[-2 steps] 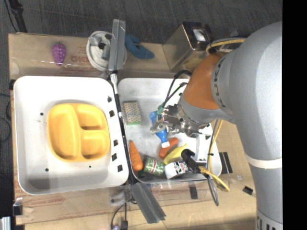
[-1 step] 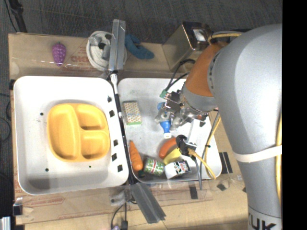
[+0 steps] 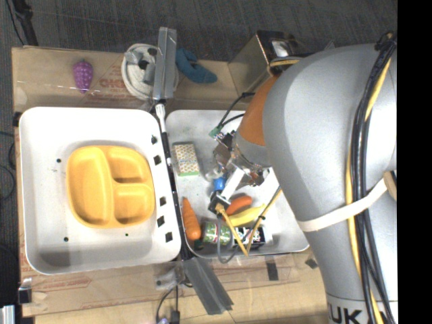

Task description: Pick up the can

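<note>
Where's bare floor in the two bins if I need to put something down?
Left bin: bare strips run all around the yellow tray, widest below it. Right bin: bare along the top, above the sponge. Its lower end is crowded: carrot, can, banana and the gripper.

One camera hangs fixed above the bench [image 3: 61, 279], looking down at a slant from fairly high up. It takes in both white bins: left bin [image 3: 40, 133], right bin [image 3: 196, 123]. The arm [image 3: 324, 147] looms near the lens, entering from the right.
</note>
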Motion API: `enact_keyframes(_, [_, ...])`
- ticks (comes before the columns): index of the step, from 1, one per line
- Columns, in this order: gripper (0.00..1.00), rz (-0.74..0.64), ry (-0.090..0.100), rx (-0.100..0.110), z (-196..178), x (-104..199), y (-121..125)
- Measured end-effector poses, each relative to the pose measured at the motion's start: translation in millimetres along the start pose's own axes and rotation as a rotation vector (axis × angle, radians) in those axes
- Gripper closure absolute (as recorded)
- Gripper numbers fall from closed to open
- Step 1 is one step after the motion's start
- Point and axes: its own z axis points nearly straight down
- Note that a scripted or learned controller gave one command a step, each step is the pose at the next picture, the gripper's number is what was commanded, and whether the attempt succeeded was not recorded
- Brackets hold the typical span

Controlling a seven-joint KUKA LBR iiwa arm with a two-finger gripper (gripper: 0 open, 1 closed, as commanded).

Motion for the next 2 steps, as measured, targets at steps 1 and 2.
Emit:
enact_keyframes(1, [1.00,-0.302,0.001,-0.005,-133.3,-41.0,-40.5])
enact_keyframes(2, [1.00,-0.643,-0.001,-0.007,-171.6,-41.5,-21.7])
